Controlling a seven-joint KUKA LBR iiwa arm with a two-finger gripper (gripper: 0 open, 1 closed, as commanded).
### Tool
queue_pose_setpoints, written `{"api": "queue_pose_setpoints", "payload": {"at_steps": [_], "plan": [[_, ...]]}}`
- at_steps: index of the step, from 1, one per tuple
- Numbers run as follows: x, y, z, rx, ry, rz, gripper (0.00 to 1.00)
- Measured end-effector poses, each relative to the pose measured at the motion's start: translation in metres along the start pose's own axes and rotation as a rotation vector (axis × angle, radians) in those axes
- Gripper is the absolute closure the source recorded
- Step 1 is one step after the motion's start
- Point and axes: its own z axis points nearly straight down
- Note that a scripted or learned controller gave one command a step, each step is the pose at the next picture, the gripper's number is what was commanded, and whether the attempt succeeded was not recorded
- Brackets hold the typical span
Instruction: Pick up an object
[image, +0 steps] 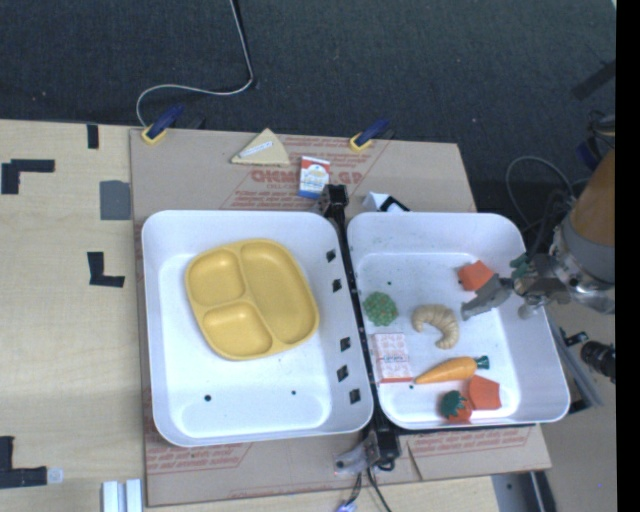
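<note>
Croissant (437, 322) is sitting mid right bin (420, 225), near the broccoli (380, 307) and carrot (447, 371). Gripper (490, 297) is hanging just beside it, fingers spread with nothing between them, probably lining up there because the croissant is the closest loose item.

This is a robotics lab or test cell, not a home or kitchen. Two shallow white bins (150, 300) sit side by side on a cardboard sheet (420, 165) clamped at its far edge by blue-and-yellow clips (160, 125) to a pale wooden bench (60, 330) bearing black tape marks, and a loose white cable (215, 80) runs across the dark carpet (420, 60) beyond that edge. The bins hold toy food, a plastic carrot (447, 371) and croissant (437, 321), with a yellow divided plate (250, 297), and a grey arm with an orange band (600, 225) reaches over the right edge.
</note>
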Motion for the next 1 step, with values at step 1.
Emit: {"api": "queue_pose_setpoints", "payload": {"at_steps": [1], "plan": [[-0.0137, 0.0805, 0.0733, 0.002, 0.000, -0.001, 0.00]]}}
